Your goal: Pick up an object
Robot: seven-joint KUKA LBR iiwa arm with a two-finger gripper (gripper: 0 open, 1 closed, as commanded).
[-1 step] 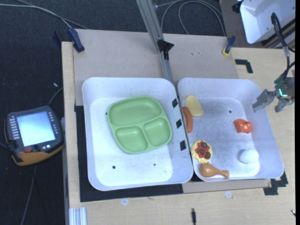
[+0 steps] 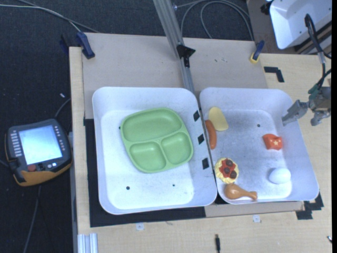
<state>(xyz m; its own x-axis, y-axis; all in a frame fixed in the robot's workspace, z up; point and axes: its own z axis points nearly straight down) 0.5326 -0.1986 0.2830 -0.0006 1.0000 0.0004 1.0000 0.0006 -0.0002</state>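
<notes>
The right bin point(image 2: 295, 157) holds several toy foods: a yellow chip-shaped piece point(image 2: 217, 118), an orange sausage point(image 2: 211, 133) along the left wall, a small red piece point(image 2: 272, 141), a white egg point(image 2: 279, 175), a round yellow pizza with red dots point(image 2: 227, 169) and a brown drumstick point(image 2: 239, 193). A green divided plate point(image 2: 157, 139) lies in the left bin point(image 2: 110, 183). My gripper point(image 2: 304, 116) hangs over the right bin's upper right rim, above and right of the red piece. It is open with nothing between its fingers.
An aluminium post point(image 2: 171, 20) rises from between the bins toward the top of the view. A teach pendant point(image 2: 37, 149) lies off the bench to the left. Blue clamps point(image 2: 84, 44) grip the bench's far edge, and cables loop behind it.
</notes>
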